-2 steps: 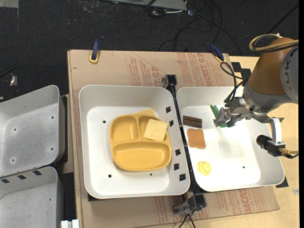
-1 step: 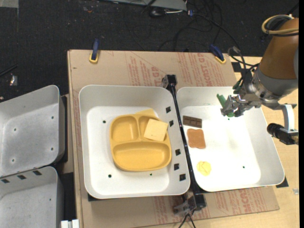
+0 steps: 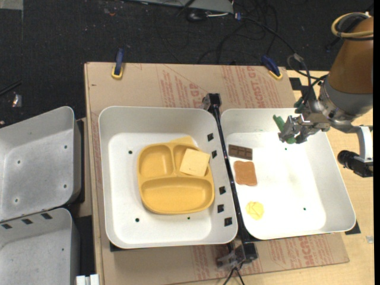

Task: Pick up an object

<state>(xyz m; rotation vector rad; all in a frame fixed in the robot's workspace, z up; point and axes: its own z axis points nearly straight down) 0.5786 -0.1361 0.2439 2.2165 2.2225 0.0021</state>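
Note:
My gripper (image 3: 287, 131) hangs over the far part of the right bin (image 3: 309, 177), near its back wall, and I see nothing in it. On the left side of that bin lie a dark brown chocolate bar (image 3: 240, 152), a tan flat slab (image 3: 244, 173) just in front of it, and a small yellow piece (image 3: 255, 209) nearer the front. The gripper is well to the right of the chocolate bar and apart from all three. In the left bin (image 3: 119, 177) a yellow divided tray (image 3: 172, 195) carries a pale yellow block (image 3: 194, 162).
The two bins meet at a black divider (image 3: 222, 159). They rest on a cardboard sheet (image 3: 154, 82) clamped at the back. Grey bin lids (image 3: 35, 153) lie off to the left. Cables run across the dark floor behind.

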